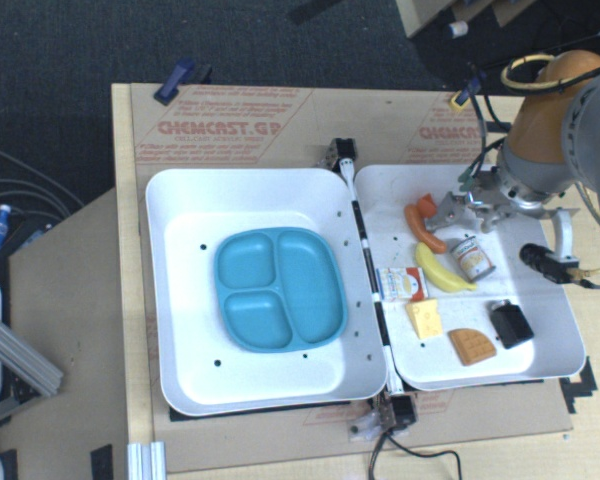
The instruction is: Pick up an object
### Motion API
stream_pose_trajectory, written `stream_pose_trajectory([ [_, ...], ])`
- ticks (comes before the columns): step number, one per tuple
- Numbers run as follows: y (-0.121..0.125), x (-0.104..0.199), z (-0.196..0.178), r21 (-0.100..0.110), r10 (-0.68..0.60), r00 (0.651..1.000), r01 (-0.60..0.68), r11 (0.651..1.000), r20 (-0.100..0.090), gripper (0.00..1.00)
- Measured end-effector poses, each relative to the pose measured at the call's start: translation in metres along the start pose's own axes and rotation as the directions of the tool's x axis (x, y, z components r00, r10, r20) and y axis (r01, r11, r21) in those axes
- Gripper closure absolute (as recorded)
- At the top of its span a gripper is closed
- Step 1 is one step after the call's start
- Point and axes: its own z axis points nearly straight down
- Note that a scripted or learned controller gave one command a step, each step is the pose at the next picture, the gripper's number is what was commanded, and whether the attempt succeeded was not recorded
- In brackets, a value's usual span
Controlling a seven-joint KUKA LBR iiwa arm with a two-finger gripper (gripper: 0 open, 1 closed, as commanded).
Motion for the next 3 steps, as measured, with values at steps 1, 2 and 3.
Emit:
stream_pose_trajectory([
  [1,0.028,0.058,0.005,-0.016,0.002,1.000,-0.002,1.000,0.002,0.00],
  [2,0.029,0.057,-0.006,-0.017,0.001,1.000,-0.001,1.000,0.004,1.00],
  [3,-0.023,0.133,-0.137,-0.018,0.002,1.000,-0.002,1.000,0.002,1.00],
])
